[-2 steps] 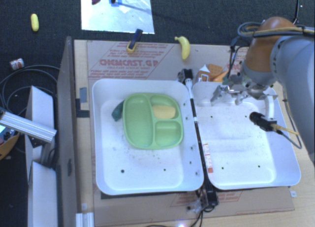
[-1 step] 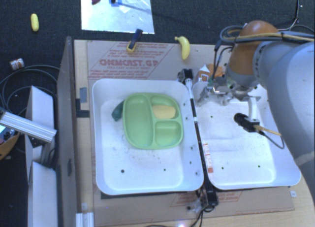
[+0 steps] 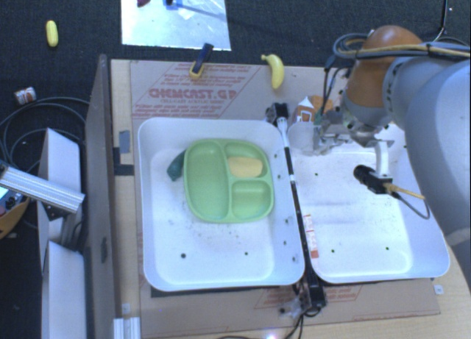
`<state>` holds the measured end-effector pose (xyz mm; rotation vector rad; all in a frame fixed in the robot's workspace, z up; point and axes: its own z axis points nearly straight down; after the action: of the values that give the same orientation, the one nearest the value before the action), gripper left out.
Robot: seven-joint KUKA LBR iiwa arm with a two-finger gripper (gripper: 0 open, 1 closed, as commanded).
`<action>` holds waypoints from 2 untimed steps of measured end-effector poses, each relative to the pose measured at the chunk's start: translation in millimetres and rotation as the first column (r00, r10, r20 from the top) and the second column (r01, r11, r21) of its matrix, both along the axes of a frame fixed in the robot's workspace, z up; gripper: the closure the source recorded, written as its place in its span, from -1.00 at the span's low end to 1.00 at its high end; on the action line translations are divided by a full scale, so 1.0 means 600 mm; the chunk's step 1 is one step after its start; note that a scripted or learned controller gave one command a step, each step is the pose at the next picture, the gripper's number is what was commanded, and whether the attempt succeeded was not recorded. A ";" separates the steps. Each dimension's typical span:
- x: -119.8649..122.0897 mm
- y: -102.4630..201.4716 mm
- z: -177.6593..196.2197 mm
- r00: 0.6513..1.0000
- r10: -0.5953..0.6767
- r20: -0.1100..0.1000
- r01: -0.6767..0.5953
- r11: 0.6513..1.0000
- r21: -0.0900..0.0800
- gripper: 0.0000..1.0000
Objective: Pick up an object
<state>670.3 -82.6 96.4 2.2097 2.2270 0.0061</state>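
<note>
— Which step are you working on?

— I'm judging it as the approach. I'm reaching into the right bin (image 3: pixel 353 245), with my end effector (image 3: pixel 321 141) hanging over its 11 o'clock corner, and I'm not seeing anything held in it.

— Wide or narrow?

— I cannot tell; my own wrist is covering it from this angle.

— What are you going for?

— Probably the pale round object (image 3: pixel 300 136) lying just beside the end effector, at its 9 o'clock, close to the bin wall (cup or lid, I cannot say). An orange-and-white item (image 3: pixel 307 109) is sitting at 12 o'clock from it, by the rim.

— And the other bin?

— The left bin (image 3: pixel 213 260) is carrying a green divided tray (image 3: pixel 221 198) with a yellow piece (image 3: pixel 245 166) in its 2 o'clock compartment. A dark teal thing (image 3: pixel 176 165) is lying against the tray's 9 o'clock edge. Both are well apart from me.

— The next move?

— I'm thinking it calls for shifting slightly toward 9 o'clock, centring over the pale object, descending and closing, while keeping clear of the wall between the bins.
</note>
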 end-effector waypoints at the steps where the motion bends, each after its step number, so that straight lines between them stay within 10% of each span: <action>1: 0.000 0.000 -0.001 1.000 0.001 -0.001 -0.001 1.000 0.000 -1.00; 2: 0.000 0.000 -0.001 1.000 0.001 -0.001 -0.001 1.000 0.000 -1.00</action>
<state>670.1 -82.7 95.9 2.2094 2.2279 0.0046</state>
